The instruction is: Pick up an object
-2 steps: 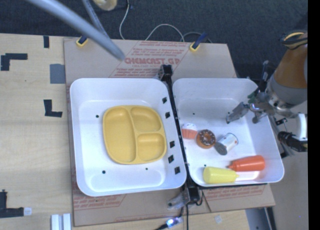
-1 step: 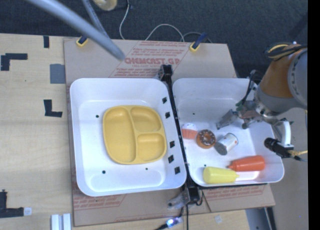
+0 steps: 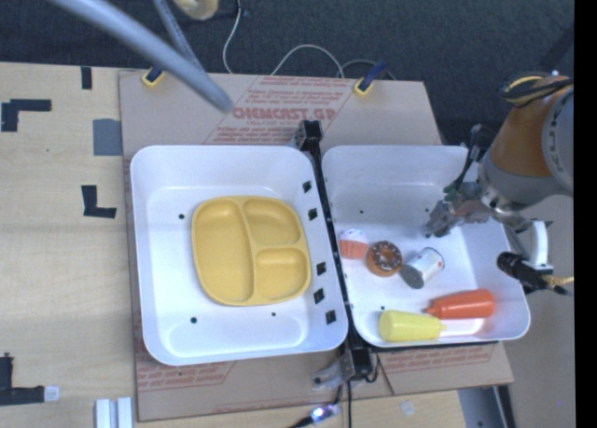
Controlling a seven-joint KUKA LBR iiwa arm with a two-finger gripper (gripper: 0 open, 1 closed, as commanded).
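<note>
My gripper (image 3: 440,223) hangs low in the right bin (image 3: 392,170), near its right wall. Just below and left of it lies a small white and grey cylinder (image 3: 424,266), a short way off. A brown, sprinkled doughnut-like toy (image 3: 383,257) sits left of the cylinder, beside a small orange and white piece (image 3: 352,247). Along the bin's front edge lie an orange sausage-shaped toy (image 3: 462,304), a yellow toy (image 3: 409,325) and a white piece (image 3: 464,327) between them. I see nothing held in the gripper.
The left bin (image 3: 163,230) holds a yellow divided plate (image 3: 250,249). A black divider (image 3: 322,221) runs between the bins. The arm's orange band (image 3: 522,142) stands over the right bin's right edge. A grey pole (image 3: 121,20) crosses the upper left.
</note>
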